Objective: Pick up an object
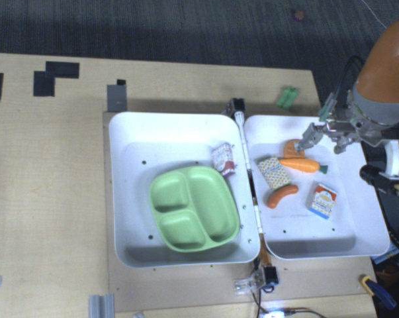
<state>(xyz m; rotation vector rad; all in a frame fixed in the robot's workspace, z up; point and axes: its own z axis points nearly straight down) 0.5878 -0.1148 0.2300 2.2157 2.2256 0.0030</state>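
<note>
Reaching in from the right, the grey arm (384,65) with its orange band hangs over the far part of the right bin (338,244), and its upper bulk is cut off by the picture's edge. The gripper (328,134) sits low above the bin's back area; its jaws stand spread apart with nothing between them, one finger (311,138) near the orange items, the other (343,143) further right.

Just beside the left finger lies a carrot (300,165), orange with a dark green tip pointing right. Behind it, partly hidden by the carrot and the finger, is another orange piece (290,148) whose shape is hard to make out. A patterned packet (273,171) lies tilted left of the carrot, touching or nearly touching it; its print is too blurred to read. Below that rests a sausage-like orange-red object (281,195), and to its right, apart, a small carton (322,201) with an unreadable label.

The left bin (130,177) holds a green divided plate (194,207) tilted in its middle, with a small wrapped item (223,158) near the bin's right wall, its details unclear.

On the counter (47,197) behind the bins lies a small green thing (287,97), too small to identify.
</note>
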